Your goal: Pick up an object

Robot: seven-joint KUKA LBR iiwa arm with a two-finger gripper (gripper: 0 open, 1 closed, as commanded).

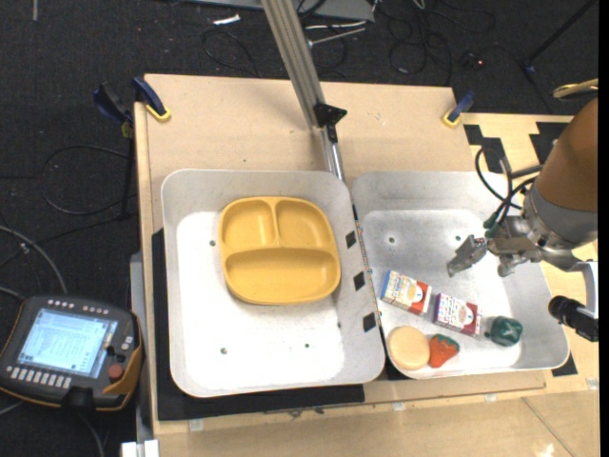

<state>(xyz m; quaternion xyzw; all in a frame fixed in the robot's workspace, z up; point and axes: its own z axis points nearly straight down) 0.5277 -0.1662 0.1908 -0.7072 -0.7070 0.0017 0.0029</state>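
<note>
Approach step. My claw (487, 253) hangs spread and empty over the right bin (419, 219). Nearest target, purple carton (455, 313), lies below beside the red-white carton (405, 292). Next: descend and straddle it.

You see two bins: the left bin (190, 350) looks like matt white plastic, the right bin (419, 231) duller and scuffed grey. The yellow divided plate (281, 250) has a smooth, softly glossy plastic look. Two small cartons (406, 292) at lower right look like printed card. The bench top (238, 122) reads as pale, matt wood board. The gripper (485, 255) looks like bare grey metal.
</note>
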